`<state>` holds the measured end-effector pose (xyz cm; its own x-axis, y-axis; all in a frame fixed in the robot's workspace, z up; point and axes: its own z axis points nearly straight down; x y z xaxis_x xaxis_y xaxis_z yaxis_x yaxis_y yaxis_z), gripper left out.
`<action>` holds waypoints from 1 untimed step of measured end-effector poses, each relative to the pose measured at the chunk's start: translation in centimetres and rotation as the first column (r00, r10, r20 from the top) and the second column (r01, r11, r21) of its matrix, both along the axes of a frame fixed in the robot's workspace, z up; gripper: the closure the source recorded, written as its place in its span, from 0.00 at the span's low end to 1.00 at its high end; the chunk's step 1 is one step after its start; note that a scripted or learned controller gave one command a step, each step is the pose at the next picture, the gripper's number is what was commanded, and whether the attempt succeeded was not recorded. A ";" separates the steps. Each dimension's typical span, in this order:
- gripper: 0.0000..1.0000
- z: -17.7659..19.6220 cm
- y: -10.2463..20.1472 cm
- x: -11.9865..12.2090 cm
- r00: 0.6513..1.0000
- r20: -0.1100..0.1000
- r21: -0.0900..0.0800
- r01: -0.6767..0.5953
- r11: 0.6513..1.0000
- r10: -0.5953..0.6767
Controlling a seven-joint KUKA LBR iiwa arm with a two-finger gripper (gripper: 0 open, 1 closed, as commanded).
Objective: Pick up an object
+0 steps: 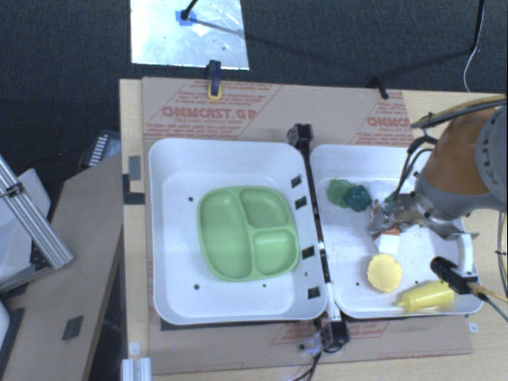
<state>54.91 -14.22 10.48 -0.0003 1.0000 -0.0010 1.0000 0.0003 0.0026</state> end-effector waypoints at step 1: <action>1.00 5.9 -0.1 1.1 1.000 0.005 -0.001 -0.004 1.000 0.004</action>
